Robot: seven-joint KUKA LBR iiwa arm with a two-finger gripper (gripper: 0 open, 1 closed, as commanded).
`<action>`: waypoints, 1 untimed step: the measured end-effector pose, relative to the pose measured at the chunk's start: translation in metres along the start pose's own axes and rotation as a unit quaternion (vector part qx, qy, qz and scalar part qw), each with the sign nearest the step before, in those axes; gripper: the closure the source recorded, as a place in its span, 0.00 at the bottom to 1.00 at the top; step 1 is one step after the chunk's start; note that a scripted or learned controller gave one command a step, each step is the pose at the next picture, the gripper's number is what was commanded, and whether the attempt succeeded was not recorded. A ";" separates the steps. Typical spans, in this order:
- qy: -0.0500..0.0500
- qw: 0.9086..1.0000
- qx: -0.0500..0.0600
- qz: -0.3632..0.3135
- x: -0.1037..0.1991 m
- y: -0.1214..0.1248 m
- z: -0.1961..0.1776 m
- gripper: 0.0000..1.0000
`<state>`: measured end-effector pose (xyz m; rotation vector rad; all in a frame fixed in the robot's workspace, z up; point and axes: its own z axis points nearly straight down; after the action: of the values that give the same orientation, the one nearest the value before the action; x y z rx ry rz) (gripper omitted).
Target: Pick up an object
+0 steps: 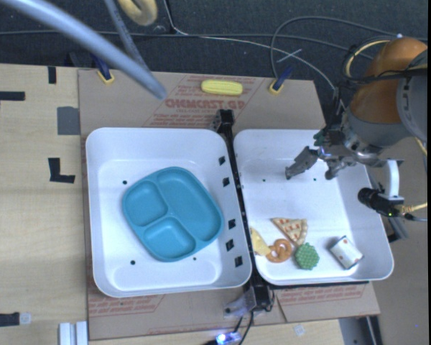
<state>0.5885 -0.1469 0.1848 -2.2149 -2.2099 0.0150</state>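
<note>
Toy foods [289,241] fill the right bin [273,149]; fingers [299,167] apart, holding nothing.

- The one camera sits fixed above the bench [29,192] and looks down at a slant.
- It stands far enough off to take in both white bins whole: the left bin [100,214] and the right bin [359,214], side by side on the cardboard sheet [194,103].
- The bench's far edge lies toward the top of the view, with dark floor beyond it.
- The arm [384,92] enters from the right edge.
</note>
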 end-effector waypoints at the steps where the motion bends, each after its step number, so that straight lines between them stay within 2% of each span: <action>1: -0.001 1.000 -0.007 -0.002 0.000 0.003 -0.009 0.00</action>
<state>0.5918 -0.1465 0.1932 -2.2187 -2.2221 0.0018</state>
